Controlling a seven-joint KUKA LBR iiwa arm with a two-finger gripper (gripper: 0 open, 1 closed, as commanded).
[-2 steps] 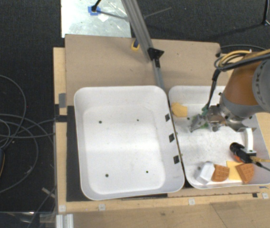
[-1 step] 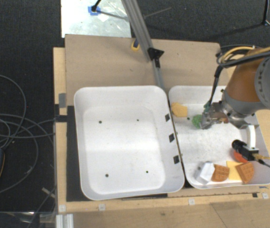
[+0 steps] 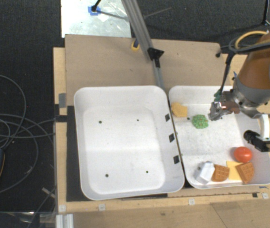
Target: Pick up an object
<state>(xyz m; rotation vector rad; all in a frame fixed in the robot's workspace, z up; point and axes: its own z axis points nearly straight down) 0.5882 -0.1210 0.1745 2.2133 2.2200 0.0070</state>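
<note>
Two white bins point(image 3: 125, 94), hand point(image 3: 216, 112) low beside green ball point(image 3: 200, 122)

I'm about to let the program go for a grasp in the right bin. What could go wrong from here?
1. The gripper sits just right of the green object, not over it, so a straight descent may miss or nudge it away.
2. The waffle pieces, cheese slice, white object and tomato crowd the right bin's near corner; a grasp there may catch two.

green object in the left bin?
No, the green object lies in the right bin, just left of the gripper, while the left bin holds none of the items.
</note>
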